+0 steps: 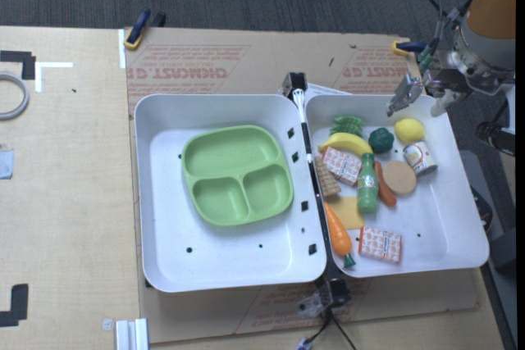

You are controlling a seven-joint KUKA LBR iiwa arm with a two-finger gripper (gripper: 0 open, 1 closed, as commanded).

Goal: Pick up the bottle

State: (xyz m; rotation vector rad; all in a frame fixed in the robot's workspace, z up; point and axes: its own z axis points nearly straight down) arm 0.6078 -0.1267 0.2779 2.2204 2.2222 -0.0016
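While the tabletop (pixel 66 201) spreads wide beneath a sheet of printed cardboard (pixel 213 65), two white bins sit side by side upon it. The left bin (pixel 156 201) carries a green divided plate (pixel 236 174) near its centre. The right bin (pixel 443 217) is crowded along its 9 o'clock side with toy food. The grey arm (pixel 492 4), with its orange band, reaches in at the bin's 1 o'clock corner, and the hand (pixel 421 93) hangs above that rim with its fingers spread apart, holding nothing.

The bottle (pixel 367 185), green with a label, lies just left of the bin's centre, its cap toward 12 o'clock, well apart from the hand. A banana (pixel 346 143) lies at its 11 o'clock, a carrot (pixel 338 232) at its 7 o'clock, a lemon (pixel 408 129) at its 1 o'clock.
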